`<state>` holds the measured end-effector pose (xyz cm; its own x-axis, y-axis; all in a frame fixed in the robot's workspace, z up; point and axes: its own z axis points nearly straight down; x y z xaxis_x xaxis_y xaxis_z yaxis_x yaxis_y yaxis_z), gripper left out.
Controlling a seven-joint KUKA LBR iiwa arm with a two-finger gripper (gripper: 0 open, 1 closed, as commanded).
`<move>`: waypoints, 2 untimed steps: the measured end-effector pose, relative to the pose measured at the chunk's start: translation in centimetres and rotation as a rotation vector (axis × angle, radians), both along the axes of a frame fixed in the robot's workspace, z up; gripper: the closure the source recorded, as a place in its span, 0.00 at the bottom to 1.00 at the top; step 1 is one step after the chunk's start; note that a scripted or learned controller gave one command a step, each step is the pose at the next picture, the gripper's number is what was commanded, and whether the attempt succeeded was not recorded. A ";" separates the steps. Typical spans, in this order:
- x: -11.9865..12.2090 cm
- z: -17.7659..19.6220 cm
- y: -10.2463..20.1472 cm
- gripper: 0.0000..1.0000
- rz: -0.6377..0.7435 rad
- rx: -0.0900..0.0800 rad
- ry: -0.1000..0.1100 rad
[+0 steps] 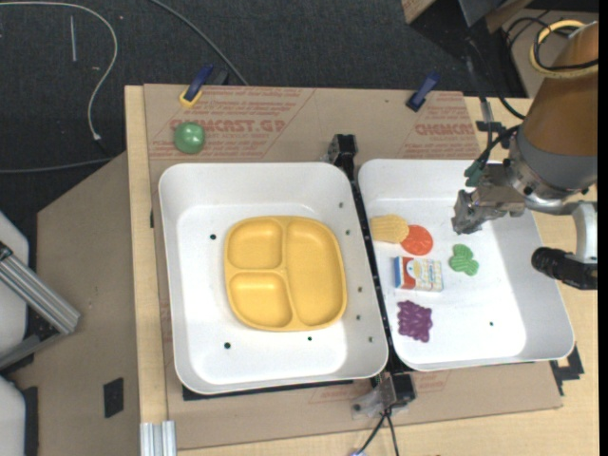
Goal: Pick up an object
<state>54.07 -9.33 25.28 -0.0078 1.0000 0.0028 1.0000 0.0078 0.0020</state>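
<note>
The right bin (532,326) holds several small toy foods: a pale orange piece (389,227), a red round piece (416,242), a green leafy piece (463,259), a small printed carton (419,274) and a purple grape bunch (414,320). My gripper (468,218) hangs over the upper part of this bin, just above the green piece and to the right of the red one. Nothing shows in its grasp. From this angle its tip is a dark shape.
The left bin (190,207) carries a yellow divided plate (285,272). A green ball (189,138) lies on the cardboard behind that bin. Blue clamps (198,85) (423,91) sit at the cardboard's back edge. A black fitting (342,148) stands between the bins.
</note>
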 end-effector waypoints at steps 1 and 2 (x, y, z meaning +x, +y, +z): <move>0.4 -1.3 5.8 1.00 -0.001 0.001 0.006; 0.7 -0.8 11.4 1.00 -0.001 0.000 0.001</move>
<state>54.73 2.09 24.44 -0.0071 1.0000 0.0025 1.0000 0.0071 0.0007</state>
